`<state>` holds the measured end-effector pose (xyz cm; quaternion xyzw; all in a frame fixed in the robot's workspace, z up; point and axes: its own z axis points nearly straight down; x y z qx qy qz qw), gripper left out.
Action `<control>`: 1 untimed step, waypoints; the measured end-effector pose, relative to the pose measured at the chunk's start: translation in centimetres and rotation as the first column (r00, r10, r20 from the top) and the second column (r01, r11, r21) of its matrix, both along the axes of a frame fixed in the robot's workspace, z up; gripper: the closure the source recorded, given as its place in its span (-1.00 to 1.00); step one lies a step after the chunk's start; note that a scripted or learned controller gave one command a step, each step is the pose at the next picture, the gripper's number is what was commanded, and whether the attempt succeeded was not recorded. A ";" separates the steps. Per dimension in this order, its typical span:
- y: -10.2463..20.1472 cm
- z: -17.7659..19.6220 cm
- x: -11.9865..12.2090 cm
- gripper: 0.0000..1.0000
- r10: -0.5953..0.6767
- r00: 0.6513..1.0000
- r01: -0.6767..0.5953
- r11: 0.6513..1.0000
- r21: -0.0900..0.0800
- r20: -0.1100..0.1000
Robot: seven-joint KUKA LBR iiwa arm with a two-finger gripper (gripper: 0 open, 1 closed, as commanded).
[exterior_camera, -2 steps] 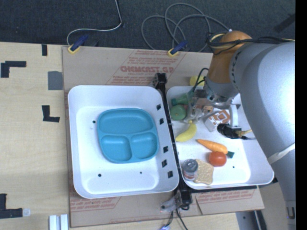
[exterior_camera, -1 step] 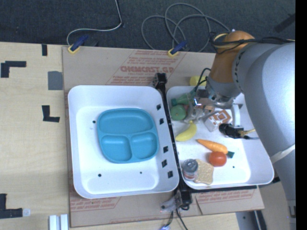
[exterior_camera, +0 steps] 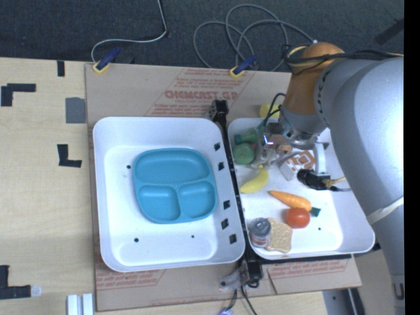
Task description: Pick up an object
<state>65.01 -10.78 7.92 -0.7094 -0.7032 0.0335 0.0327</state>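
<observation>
My gripper hangs low over the back of the right bin, under the orange wrist band. A green round toy lies just to its left, with a darker green piece behind that. A yellow banana lies just in front of the gripper. Nearer the front of the bin are an orange carrot, a red tomato, a small grey can and a tan slice of bread. I see nothing held between the fingers.
The left bin holds a blue divided plate. A black divider runs between the two bins. A small orange-and-white pack sits to the gripper's right. The grey arm covers the right bin's far right side.
</observation>
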 end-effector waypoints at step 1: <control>-0.1 0.0 0.0 -1.00 0.000 1.000 0.000 1.000 0.002 -0.001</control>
